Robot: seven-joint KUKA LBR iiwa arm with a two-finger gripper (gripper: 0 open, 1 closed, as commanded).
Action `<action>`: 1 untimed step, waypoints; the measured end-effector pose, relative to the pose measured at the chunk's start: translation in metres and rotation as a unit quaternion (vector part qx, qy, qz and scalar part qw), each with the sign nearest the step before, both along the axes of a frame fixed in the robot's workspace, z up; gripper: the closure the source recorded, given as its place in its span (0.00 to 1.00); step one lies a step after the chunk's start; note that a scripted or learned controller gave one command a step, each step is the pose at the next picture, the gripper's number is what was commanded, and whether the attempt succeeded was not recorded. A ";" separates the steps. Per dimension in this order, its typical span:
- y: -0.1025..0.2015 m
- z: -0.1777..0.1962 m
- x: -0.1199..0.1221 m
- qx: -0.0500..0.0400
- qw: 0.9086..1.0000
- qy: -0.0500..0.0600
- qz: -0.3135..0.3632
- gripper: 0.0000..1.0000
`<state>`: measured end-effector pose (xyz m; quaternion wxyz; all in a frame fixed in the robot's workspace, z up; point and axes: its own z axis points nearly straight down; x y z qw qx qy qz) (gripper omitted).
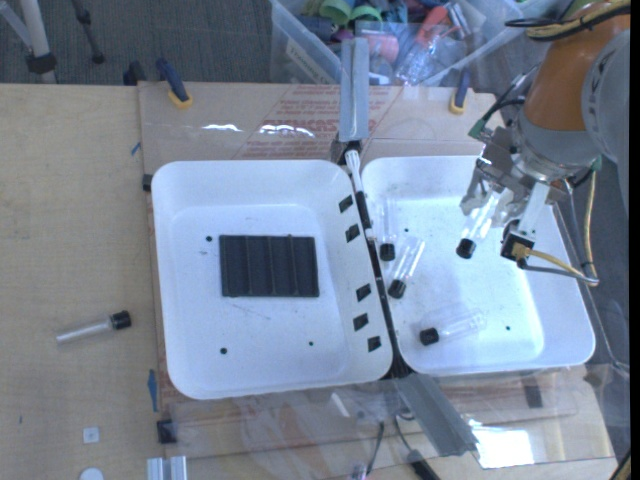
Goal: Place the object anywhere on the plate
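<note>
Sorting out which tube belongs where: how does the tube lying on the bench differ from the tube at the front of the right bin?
The bench tube lies outside both bins, on bare wood; the right-bin tube lies inside the right bin. The bench tube's black cap points right; the right-bin tube's cap points left. Both are clear, black-capped and lying flat.

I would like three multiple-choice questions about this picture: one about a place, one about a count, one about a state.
1. Where does the black ridged plate lie?
A. in the left bin
B. in the right bin
C. on the bench

2. How many clear tubes lie on the floor of the right bin?
A. one
B. three
C. six

3. What is between the fingers of the gripper?
A. nothing
B. a clear tube with a black cap
C. the plate

Key:
1 A, it sits in the left bin.
2 B, three lie there.
3 B, the held tube hangs between them.
</note>
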<state>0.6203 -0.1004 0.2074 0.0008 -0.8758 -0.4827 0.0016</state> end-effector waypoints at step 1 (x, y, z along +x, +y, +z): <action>0.079 0.047 -0.079 0.000 0.991 0.001 -0.133 1.00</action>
